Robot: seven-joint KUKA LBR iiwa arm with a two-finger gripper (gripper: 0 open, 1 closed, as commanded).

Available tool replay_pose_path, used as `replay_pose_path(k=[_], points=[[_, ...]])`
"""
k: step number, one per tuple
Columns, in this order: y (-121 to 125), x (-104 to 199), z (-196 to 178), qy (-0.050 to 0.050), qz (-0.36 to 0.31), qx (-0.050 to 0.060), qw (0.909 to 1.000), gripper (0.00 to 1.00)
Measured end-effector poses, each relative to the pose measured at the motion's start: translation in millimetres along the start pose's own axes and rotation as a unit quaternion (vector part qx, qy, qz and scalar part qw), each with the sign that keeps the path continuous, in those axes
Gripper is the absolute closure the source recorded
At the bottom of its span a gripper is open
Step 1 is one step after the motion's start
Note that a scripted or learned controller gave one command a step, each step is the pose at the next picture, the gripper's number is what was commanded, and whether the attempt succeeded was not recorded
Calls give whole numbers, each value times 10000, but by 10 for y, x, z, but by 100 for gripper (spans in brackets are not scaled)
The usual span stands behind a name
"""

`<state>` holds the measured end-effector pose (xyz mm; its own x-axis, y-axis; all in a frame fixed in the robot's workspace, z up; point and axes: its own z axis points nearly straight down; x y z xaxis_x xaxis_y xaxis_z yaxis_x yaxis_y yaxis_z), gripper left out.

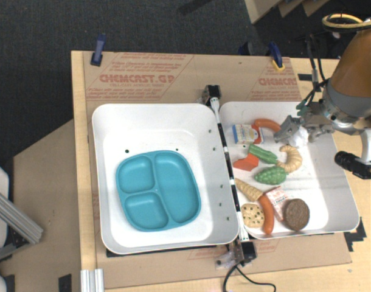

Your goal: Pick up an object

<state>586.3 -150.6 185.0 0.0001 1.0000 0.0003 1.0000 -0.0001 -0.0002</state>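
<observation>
The grey two-finger gripper (293, 128) was seen low over the right white bin (337, 181), near its far edge; nothing was seen between its fingers, and their spacing could not be told. A curved tan pastry toy (290, 157) lay just beneath it, beside a green plastic vegetable (270, 176)

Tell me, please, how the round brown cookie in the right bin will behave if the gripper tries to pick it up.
The brown cookie looks like a flat, stiff disc, so it probably will not bend. Lying flat, it offers little edge, so fingers may slip over it. It touches the orange sausage, which a push would likely shift too.
</observation>
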Motion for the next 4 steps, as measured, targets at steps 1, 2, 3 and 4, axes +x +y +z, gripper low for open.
replay_pose_path(k=[1, 2, 3, 4], points=[[-256, 346, 681, -24, 6, -54, 10000, 0], [-282, 321, 802, -42, 11, -100, 9999, 0], [-644, 367, 943, -45, 28, -87, 9999, 0], [-367, 380, 1003, -10, -5, -19, 10000, 0]])
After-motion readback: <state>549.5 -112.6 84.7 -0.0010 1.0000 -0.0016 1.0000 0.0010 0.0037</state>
